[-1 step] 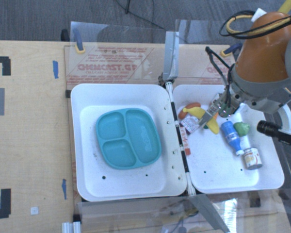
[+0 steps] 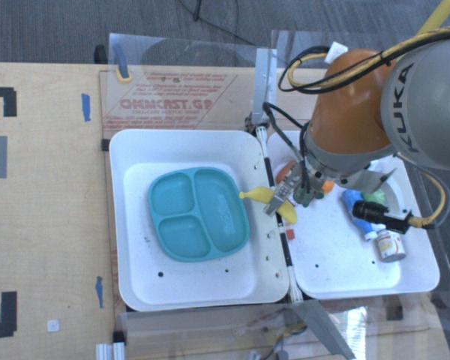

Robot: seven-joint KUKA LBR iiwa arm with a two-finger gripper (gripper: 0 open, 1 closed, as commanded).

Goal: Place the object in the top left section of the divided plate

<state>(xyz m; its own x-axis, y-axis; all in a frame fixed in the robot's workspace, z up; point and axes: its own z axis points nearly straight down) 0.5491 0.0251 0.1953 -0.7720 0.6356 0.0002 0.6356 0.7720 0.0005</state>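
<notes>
Above bins' divider, tool (image 2: pixel 283 199) pinches yellow banana (image 2: pixel 268 199); arm (image 2: pixel 427 103) reads "KUKA", board (image 2: pixel 176 96) text unreadable.

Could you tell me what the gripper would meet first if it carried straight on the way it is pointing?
Probably the yellow banana lying right at the gripper; depth is unclear from above.

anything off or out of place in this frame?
One thing: the banana sits across the wall between the two bins, stem end over the left bin, rest over the right bin, right at the pincer. Can't tell if it's gripped. The teal divided plate lies flat, slightly rotated, with nothing in its sections.
</notes>
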